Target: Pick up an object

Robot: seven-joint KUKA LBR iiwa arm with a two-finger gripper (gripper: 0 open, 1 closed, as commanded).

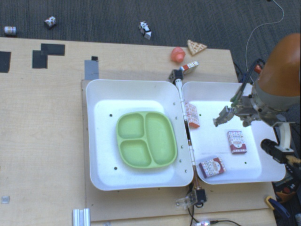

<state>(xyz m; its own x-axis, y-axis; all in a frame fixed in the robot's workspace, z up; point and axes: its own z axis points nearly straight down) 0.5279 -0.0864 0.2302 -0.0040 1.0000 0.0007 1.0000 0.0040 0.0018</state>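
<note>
Three small red-and-white packets lie in the right bin (268, 171): one (191, 115) by the left wall, one (236, 141) in the middle, one (212, 167) near the front. My gripper (233, 118) hangs over the middle of that bin, just behind the middle packet. Its fingers stand spread apart with nothing between them. The grey wrist and orange band (282, 69) rise to the right.
The left bin (101, 140) holds a green divided plate (146, 139). Behind the bins on the bench lie a red ball (178, 54), a toy pizza slice (196, 46) and a small marker (187, 68). Cables run along the right side.
</note>
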